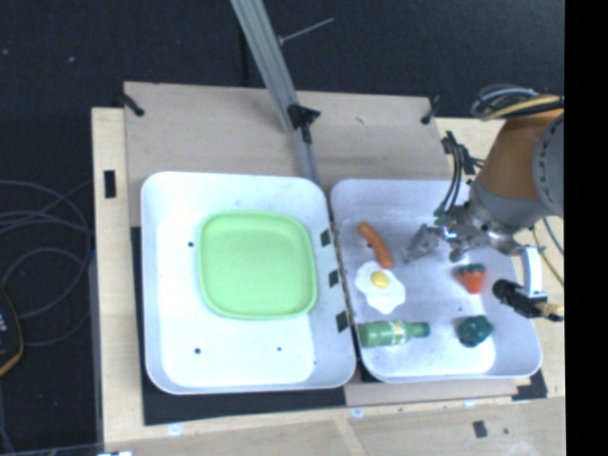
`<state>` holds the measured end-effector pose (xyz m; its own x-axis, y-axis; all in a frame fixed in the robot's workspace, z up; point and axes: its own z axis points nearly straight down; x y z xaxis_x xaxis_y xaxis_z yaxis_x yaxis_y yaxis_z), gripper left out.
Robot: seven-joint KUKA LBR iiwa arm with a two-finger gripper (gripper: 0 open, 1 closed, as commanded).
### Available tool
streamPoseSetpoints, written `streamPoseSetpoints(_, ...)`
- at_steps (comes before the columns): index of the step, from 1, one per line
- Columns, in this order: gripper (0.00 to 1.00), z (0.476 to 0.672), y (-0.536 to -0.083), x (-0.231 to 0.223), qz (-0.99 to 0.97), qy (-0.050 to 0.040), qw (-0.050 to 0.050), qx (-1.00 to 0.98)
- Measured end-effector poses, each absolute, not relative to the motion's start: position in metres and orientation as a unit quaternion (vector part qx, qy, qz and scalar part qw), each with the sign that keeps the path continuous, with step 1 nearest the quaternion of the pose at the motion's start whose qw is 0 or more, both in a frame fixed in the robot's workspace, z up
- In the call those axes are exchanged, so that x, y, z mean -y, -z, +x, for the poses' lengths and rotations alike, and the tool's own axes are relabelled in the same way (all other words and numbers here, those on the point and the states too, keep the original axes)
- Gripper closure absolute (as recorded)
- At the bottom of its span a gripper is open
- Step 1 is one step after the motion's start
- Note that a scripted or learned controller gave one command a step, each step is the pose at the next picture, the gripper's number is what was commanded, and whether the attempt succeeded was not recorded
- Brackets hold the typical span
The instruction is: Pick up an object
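Observation:
The right bin (418, 196) holds an orange sausage (375, 243), a fried egg (380, 287), a green bottle (392, 332) lying on its side, a small red-orange piece with a green top (471, 276) and a dark green piece (473, 330). My gripper (437, 246) hangs over the middle of this bin, right of the sausage and up-left of the red-orange piece. It is open, its two grey fingers (417, 246) spread apart with only bare bin floor between them. It holds nothing.
The left bin (171, 207) carries a light green square plate (256, 263). A grey pole (269, 50) slants down to the divide between the bins. Cables and a black fitting (518, 297) lie at the right bin's right edge.

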<state>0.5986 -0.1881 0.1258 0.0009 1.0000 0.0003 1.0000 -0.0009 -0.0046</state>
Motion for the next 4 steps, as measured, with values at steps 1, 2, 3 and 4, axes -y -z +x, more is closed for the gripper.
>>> streamPoseSetpoints(1,0.0,0.598,-0.1,0.189,-0.707,-0.0008,0.0,0.707)
streamPoseSetpoints(2,1.0,0.599,-0.112,0.189,-0.708,0.0007,-0.001,0.706)
streamPoseSetpoints(3,1.0,0.601,-0.174,0.194,-0.707,0.0016,-0.003,0.707)
streamPoseSetpoints(4,1.0,0.605,-0.217,0.193,-0.707,0.0012,-0.002,0.707)
